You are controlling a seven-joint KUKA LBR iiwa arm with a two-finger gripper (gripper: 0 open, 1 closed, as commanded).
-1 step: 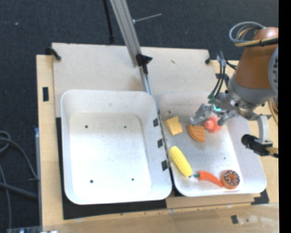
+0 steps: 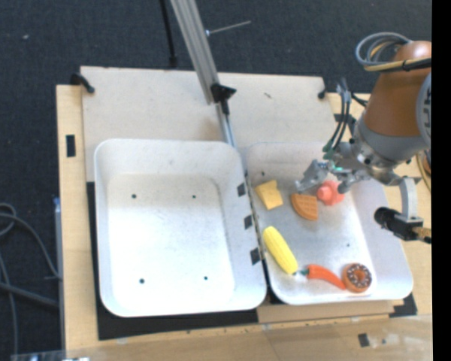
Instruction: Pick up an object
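Observation:
My gripper [image 2: 325, 180] hangs over the back of the right bin [image 2: 383, 277], reaching in from the right. A small red object [image 2: 331, 195] sits right under its tip, partly covered by it. Just left of that lies an orange-brown wedge [image 2: 306, 206]. A yellow block [image 2: 269, 195] rests near the bin's left wall. Toward the front lie a yellow corn cob [image 2: 280, 250], an orange carrot [image 2: 323, 275] and a brown ring-shaped donut [image 2: 357, 277].
The left bin [image 2: 105, 201] stands beside the right one, their walls touching. A slanted metal pole [image 2: 199, 43] rises from behind the bins near the middle. Cables [image 2: 7, 239] lie on the dark floor at the left.

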